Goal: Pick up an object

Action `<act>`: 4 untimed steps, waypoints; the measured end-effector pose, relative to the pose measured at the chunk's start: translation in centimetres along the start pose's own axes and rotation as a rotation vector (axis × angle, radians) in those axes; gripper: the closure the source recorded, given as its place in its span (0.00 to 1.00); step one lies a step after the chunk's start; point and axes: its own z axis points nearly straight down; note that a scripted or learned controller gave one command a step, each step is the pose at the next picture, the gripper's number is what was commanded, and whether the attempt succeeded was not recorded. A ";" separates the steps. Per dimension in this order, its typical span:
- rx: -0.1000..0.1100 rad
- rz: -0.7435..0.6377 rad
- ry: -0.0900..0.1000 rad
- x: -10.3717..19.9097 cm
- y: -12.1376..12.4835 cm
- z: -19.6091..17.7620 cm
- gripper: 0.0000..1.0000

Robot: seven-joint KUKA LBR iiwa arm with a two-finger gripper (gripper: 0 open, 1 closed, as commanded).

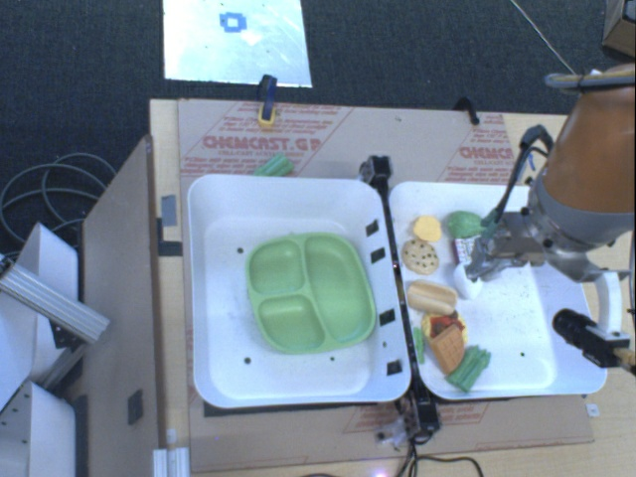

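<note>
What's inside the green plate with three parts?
Nothing shows in the green divided plastic plate; all three compartments look bare. It lies in the left white bin, and the bin floor beneath it is covered.

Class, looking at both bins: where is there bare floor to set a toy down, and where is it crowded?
Bare: left bin floor around the green tray; right bin floor right of the waffle. Crowded: the right bin's left side, around cookie, hot dog and gripper.

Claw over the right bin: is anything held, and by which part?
Cannot be told. The claw sits low among the toy food in the right bin, its tips blurred.
</note>
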 end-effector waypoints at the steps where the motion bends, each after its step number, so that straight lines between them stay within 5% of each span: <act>1: -0.003 0.000 0.000 5.8 -0.3 1.5 1.00; 2: -0.001 0.002 -0.001 10.6 -0.3 3.6 1.00; 3: 0.001 0.011 -0.003 7.8 -0.4 9.7 1.00; 4: -0.015 0.011 -0.005 4.4 7.9 5.4 1.00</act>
